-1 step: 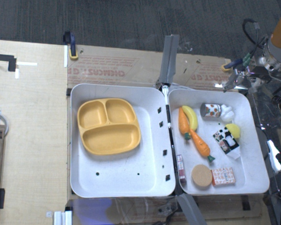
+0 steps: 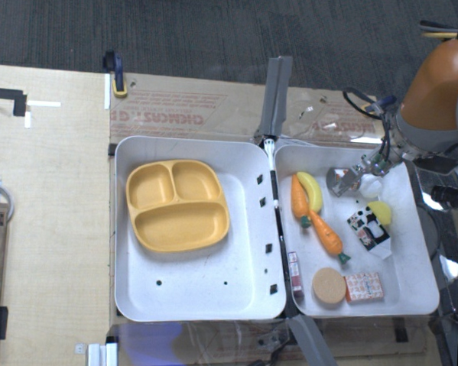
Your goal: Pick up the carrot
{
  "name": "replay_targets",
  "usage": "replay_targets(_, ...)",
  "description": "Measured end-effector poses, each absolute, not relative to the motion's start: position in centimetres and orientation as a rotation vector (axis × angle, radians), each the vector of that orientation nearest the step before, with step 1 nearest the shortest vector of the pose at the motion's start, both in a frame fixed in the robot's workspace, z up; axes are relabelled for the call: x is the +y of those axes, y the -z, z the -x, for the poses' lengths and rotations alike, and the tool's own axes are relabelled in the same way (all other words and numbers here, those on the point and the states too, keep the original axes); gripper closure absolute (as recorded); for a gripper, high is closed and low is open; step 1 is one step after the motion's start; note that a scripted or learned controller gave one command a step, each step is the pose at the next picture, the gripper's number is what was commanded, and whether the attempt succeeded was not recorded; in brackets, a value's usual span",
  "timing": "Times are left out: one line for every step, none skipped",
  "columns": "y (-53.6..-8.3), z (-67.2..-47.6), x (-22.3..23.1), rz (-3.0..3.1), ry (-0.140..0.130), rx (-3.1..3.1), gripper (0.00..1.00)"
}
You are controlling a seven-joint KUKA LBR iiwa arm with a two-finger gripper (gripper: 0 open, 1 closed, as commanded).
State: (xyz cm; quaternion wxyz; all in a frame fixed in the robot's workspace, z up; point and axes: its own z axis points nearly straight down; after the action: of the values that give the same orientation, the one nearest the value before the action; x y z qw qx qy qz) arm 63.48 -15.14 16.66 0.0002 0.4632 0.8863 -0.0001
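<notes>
A yellow divided plate [image 2: 179,205] lies in the left bin [image 2: 131,288], toward its 10 o'clock corner. In the right bin [image 2: 407,295], two carrots sit near the left wall: a short one [image 2: 298,199] touching a banana [image 2: 311,190], and a longer carrot [image 2: 327,234] running toward 5 o'clock. At 6 o'clock lie a tan round disc [image 2: 329,286] and a small pink box [image 2: 363,286]; a black-and-white item [image 2: 367,227] and a lemon [image 2: 379,211] sit further right. The gripper [image 2: 365,172] hangs at the bin's 12 o'clock edge; whether it is parted or closed, I cannot tell.
</notes>
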Motion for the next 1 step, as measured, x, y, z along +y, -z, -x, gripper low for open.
replay_targets(-24.70, -60.02, -17.00, -1.529, 0.000, 2.742, 0.00)
